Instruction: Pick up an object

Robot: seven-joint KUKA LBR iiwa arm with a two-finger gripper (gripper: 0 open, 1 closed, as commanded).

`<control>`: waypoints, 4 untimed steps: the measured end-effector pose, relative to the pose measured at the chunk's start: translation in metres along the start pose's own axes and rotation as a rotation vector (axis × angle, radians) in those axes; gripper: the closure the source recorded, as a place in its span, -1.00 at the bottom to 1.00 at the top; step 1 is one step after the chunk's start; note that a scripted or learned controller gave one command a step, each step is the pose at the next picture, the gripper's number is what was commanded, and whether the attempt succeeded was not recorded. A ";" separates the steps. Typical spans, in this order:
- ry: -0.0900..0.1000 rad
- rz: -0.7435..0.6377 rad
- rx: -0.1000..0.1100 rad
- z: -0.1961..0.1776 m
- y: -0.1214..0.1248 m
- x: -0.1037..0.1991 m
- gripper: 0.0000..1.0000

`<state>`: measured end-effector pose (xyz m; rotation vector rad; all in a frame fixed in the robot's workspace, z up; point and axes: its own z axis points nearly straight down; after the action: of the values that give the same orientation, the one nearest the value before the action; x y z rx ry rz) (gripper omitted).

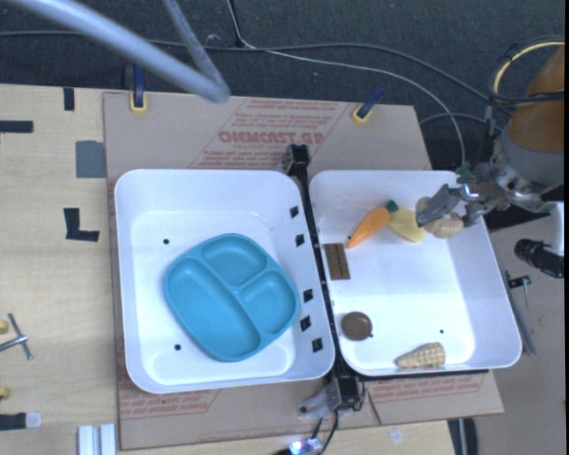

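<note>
The right bin's [474, 282] middle floor is left open. Its far edge is crowded by a carrot [368, 227], a yellow piece [405, 226] and the claw [440, 214]. The left bin [137, 254] is largely taken by a blue tray [229, 295].

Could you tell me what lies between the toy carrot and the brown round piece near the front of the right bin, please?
In the camera view, the small brown rectangular block lies between the toy carrot and the brown round piece, near the right bin's left wall.

Bins [137, 254] smooth white plastic, slight sheen, blue tray [229, 295] smooth matt plastic, carrot [369, 226] glossy plastic, cone [421, 355] rough ridged surface, board [266, 131] matt brown cardboard, bench [38, 263] pale wood
</note>
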<state>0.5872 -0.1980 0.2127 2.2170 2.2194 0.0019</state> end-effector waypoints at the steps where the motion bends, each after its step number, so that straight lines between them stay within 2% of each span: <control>1: 0.001 0.000 0.002 -0.026 0.001 0.000 1.00; 2: 0.004 -0.005 0.004 -0.034 -0.002 0.053 1.00; 4: 0.004 -0.007 0.007 -0.022 -0.015 0.180 1.00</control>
<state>0.5724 -0.0181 0.2346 2.2154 2.2324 -0.0009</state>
